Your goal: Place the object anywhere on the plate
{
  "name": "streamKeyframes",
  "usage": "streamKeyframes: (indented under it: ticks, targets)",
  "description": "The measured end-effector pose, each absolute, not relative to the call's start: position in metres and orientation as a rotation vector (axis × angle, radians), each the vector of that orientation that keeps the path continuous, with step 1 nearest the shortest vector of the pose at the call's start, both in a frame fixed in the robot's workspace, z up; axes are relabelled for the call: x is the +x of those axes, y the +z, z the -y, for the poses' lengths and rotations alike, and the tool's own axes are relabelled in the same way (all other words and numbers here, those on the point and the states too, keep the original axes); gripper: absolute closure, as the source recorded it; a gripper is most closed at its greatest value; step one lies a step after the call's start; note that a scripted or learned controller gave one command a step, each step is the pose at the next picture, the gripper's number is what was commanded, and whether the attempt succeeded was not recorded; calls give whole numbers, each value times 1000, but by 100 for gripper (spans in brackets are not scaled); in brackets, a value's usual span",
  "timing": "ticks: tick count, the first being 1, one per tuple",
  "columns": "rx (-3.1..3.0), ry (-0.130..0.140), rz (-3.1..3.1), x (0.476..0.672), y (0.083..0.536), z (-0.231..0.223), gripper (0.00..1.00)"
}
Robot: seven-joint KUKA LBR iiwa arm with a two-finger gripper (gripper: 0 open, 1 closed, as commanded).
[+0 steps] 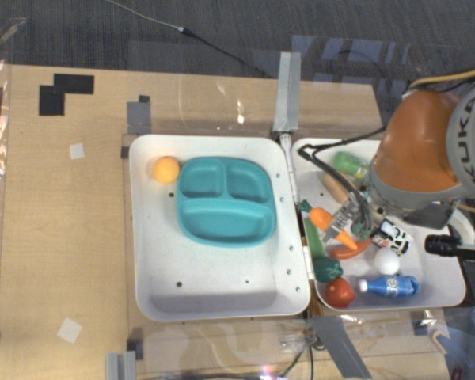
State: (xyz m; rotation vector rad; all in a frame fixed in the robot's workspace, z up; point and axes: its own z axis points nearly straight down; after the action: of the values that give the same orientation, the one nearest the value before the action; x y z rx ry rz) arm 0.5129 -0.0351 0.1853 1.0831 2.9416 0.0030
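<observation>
Even overhead light fills the frame; glare streaks the worktop (pixel 63 236) at far left, and focus is slightly soft throughout.

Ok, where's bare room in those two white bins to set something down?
The left white bin has bare floor in front of the teal divided plate, and a strip beside the orange ball. The right white bin is crowded: gripper, orange carrot, red tomato, blue bottle, white ball.

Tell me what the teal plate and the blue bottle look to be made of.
Teal plate: likely moulded plastic, with smooth, evenly coloured, softly rounded compartments and a dull sheen. Blue bottle: probably plastic too, glossy with a white cap and label; too small to be sure.
</observation>
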Motion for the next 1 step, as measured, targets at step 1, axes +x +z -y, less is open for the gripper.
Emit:
streamKeyframes:
  ticks: [1]
  targets:
    - [1339,6,-2836,536,202,-15,100]
